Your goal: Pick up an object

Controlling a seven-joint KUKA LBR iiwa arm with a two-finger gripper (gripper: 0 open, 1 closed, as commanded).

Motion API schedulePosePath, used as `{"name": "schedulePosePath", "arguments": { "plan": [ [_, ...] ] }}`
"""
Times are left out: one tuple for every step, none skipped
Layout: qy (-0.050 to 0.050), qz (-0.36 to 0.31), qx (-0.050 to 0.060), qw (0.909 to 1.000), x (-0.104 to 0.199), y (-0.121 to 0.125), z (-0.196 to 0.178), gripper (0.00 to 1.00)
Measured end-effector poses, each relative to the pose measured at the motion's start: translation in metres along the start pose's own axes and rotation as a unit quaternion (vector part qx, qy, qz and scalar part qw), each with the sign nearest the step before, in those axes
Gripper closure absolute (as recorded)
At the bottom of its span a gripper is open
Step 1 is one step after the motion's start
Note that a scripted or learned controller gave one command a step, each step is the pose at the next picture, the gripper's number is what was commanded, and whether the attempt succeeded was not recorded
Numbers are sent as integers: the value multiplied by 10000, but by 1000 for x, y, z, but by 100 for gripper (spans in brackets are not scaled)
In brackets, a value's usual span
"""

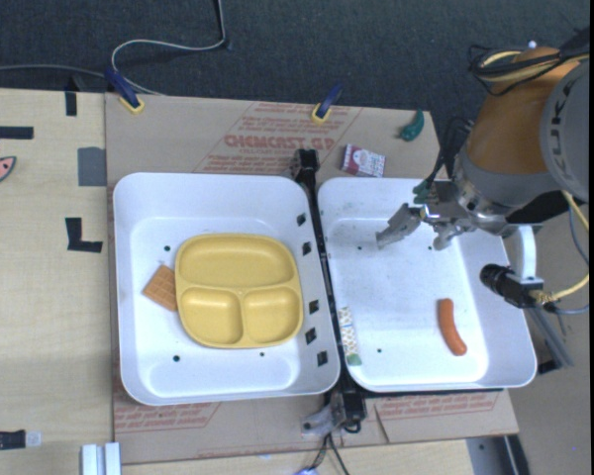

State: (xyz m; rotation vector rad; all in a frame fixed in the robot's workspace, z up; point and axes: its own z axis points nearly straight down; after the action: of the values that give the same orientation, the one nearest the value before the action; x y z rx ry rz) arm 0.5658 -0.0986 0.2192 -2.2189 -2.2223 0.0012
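An orange sausage-shaped toy [451, 327] lies in the right bin [376, 359], near its right wall. My gripper [421, 232] hangs over the upper part of that bin, well above and left of the sausage. Its fingers [396, 227] are spread open with nothing between them. In the left bin [144, 364] a yellow divided plate [241, 290] fills the middle. A tan waffle-like square [160, 287] pokes out from under the plate's left edge.
A small red and white packet [361, 160] and a green object [412, 125] lie on the cardboard behind the right bin. Black clips [304, 164] join the bins along their shared wall. Clamps [327, 107] hold the cardboard's back edge.
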Motion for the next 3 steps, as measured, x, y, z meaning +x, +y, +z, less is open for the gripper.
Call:
{"name": "schedulePosePath", "arguments": {
  "plan": [
    [2,5,-9,10000,-21,-8,133,0],
    [-13,16,-17,10000,-59,-82,133,0],
    [-17,17,-29,10000,-60,-81,123,100]
  ]
}}
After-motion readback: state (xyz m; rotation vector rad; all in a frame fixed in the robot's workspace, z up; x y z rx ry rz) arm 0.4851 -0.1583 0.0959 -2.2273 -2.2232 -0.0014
